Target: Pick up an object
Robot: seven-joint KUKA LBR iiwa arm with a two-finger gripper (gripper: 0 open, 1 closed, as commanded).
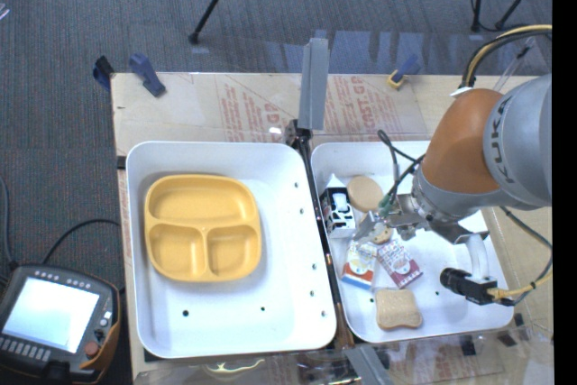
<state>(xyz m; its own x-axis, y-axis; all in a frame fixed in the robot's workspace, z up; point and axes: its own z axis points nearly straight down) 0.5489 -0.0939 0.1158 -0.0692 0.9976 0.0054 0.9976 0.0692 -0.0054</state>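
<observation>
My gripper (382,228) hangs low over the middle of the right bin (469,320), among several small items. A round tan bun (365,192) lies just up-left of it, and a black-and-white carton (338,211) sits by the bin's left wall. Directly below the gripper lie a dark red packet (399,264) and a white carton with red and blue print (359,267). A slice of toast (398,309) rests near the bin's front edge. The gripper's tip is partly lost against the clutter under it.
The left bin (288,302) holds a yellow divided plate (203,226). A grey upright post (314,95) stands behind the wall between the bins. The arm's orange and grey wrist (478,153) covers the right bin's far right part.
</observation>
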